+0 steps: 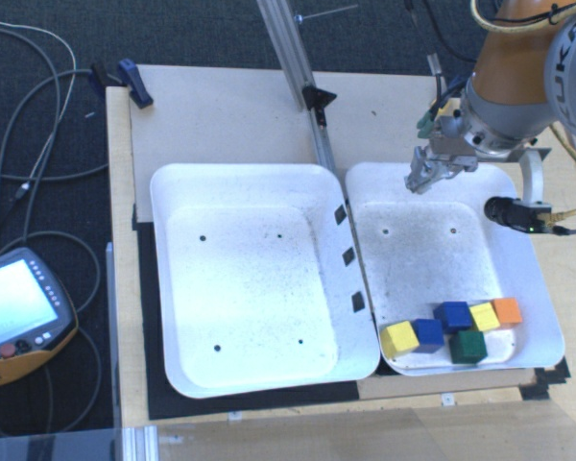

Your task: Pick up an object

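Handheld control pendant on floor at far left, screen lit. Left bin next. Right bin holds 6 small blocks along near edge: yellow block, blue block, darker blue block, green block, second yellow block, orange block. Gripper above right bin's far edge, well apart from blocks, nothing between its fingers; opening width: cannot tell.

Six coloured blocks clustered along right bin's near edge.
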{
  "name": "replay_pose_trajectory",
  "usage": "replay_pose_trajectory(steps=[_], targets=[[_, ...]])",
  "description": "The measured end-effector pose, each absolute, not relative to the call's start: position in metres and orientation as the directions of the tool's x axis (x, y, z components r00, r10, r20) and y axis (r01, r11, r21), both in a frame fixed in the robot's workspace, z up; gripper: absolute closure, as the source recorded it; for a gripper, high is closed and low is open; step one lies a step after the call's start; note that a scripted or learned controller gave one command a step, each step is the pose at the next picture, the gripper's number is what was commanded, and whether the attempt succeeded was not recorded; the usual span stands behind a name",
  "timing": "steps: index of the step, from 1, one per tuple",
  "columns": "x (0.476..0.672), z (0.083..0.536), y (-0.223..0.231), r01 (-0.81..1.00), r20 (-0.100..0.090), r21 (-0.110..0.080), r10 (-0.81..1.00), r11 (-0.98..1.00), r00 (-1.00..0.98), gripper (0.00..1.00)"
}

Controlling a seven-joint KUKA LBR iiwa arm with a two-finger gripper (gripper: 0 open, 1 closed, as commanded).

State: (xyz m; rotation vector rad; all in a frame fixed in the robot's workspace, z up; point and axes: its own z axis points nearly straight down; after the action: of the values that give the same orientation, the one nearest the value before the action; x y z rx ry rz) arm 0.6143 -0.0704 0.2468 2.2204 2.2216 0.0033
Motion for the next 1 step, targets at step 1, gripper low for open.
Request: replay_pose_trajectory(steps=[1], targets=[[0.5867, 0.2101, -0.1543, 1.000, -0.001, -0.006, 1.000, -0.007, 0.007, 1.00]])
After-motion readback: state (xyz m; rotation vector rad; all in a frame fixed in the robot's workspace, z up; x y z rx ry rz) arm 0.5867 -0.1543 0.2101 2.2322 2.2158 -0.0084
